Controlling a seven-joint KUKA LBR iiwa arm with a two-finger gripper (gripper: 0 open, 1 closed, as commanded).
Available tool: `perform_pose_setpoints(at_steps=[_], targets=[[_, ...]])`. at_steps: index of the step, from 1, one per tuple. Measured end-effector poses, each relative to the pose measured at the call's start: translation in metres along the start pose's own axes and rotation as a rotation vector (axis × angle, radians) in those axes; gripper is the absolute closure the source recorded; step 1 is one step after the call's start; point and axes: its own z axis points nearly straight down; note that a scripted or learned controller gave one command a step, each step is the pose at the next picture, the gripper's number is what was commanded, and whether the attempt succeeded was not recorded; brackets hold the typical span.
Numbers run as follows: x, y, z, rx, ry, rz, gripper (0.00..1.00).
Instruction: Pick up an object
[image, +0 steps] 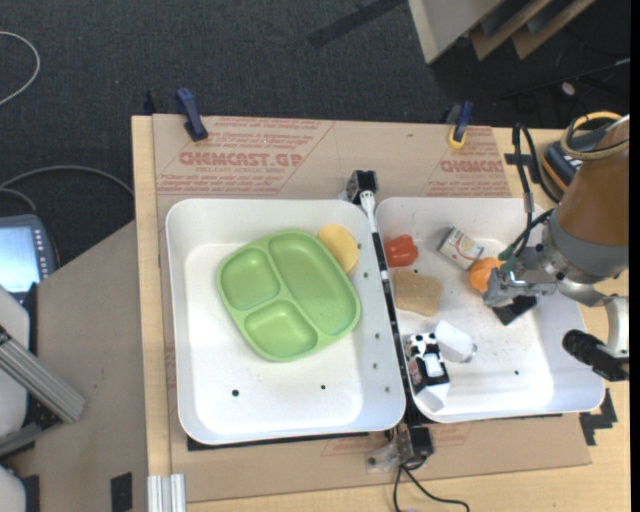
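The right bin (530, 395) holds several small objects. A red piece (400, 250) lies at its far left and a tan block (418, 293) sits just below it. A small white carton (458, 245) rests near the back. An orange ball (482, 274) sits right against the left side of my gripper (510, 298), which hangs low over the bin's middle. A white piece (453, 340) and a black-and-white object (427, 360) lie near the front left corner.
The left bin (200, 380) holds a green divided plate (288, 295) with a yellow object (340, 245) at its far right corner. A black bar (380, 290) runs between the bins. Blue clamps (190, 112) pin the board at the back.
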Motion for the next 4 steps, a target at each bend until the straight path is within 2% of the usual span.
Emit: perform_pose_setpoints(at_steps=[1,2,3,4], targets=[[0.095,0.000,-0.052,-0.002,0.001,-0.003,1.00],[0.199,-0.037,-0.065,0.005,0.002,-0.005,1.00],[0.270,-0.047,-0.085,0.001,0.002,-0.005,1.00],[0.348,-0.047,-0.074,0.002,0.002,-0.005,1.00]])
